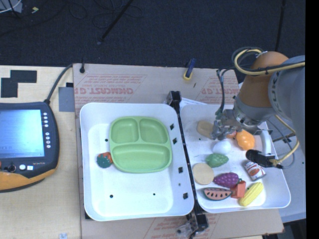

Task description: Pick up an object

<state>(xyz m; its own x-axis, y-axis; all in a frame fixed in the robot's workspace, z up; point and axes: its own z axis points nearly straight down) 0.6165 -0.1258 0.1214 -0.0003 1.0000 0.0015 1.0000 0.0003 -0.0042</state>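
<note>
My gripper (pixel 221 132) hangs low over the far part of the right bin (pixel 284 195), below the grey arm with its orange band (pixel 264 63). It is just above a white egg-shaped object (pixel 222 146). A tan flat piece (pixel 204 129) lies to its left and an orange fruit (pixel 244 139) to its right. Nearer the front lie a green leafy item (pixel 217 159), a beige round disc (pixel 203 174), purple grapes (pixel 227 179), a watermelon slice (pixel 217 193), a corn cob (pixel 251 193) and a small can (pixel 254 170).
The left bin (pixel 99 193) holds a green divided plate (pixel 140 144) with a strawberry (pixel 104 160) at its left edge. A black divider (pixel 180 148) separates the bins. A tablet-like pendant (pixel 25 141) rests on the bench at far left.
</note>
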